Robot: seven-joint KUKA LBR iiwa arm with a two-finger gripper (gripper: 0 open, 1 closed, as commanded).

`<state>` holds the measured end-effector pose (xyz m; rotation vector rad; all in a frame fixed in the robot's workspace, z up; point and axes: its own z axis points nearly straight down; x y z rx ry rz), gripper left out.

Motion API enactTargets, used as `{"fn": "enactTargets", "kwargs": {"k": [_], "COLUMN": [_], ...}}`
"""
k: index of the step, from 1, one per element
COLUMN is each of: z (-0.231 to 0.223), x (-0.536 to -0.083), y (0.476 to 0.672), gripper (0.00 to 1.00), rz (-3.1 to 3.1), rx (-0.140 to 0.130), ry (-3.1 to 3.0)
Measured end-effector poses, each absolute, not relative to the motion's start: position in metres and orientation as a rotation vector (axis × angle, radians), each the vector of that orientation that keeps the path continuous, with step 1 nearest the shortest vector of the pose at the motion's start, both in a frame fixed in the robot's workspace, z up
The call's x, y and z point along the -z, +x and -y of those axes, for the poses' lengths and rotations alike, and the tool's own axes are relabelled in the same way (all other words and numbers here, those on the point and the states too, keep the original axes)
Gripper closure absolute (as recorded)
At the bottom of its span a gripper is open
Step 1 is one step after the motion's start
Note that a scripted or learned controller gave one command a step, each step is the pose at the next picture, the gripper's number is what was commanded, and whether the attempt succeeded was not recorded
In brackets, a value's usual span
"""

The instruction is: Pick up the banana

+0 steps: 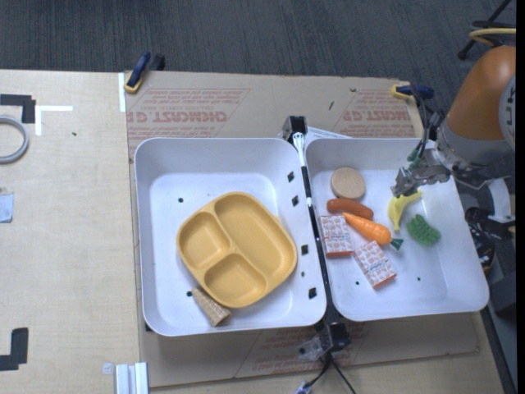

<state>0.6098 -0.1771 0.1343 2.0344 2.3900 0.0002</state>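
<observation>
The yellow banana (399,211) is in the right bin (459,290), lengthwise toward the camera, between the carrot and a green piece. My gripper (408,185) is low over the banana's far end and meets it there. The grey wrist and orange band (484,89) rise behind it at the right edge. From this angle I cannot see whether the banana is gripped or just lies under the gripper.
The right bin also holds a carrot (367,227), a sausage (349,209), a round tan biscuit (348,183), a green toy (424,230) and two red-and-white packets (335,235). In the left bin (156,220) lie a yellow divided plate (236,249) and a cracker (211,307).
</observation>
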Motion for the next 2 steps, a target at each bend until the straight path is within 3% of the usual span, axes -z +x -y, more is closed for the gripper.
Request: {"fn": "enactTargets", "kwargs": {"k": [1, 2], "z": [0.177, 0.175], "x": [-0.134, -0.102], "y": [0.61, 0.608], "gripper": [0.0, 0.0], "rz": [-2.391, -2.689], "rx": [0.0, -0.008], "ry": [2.034, 1.583]}}
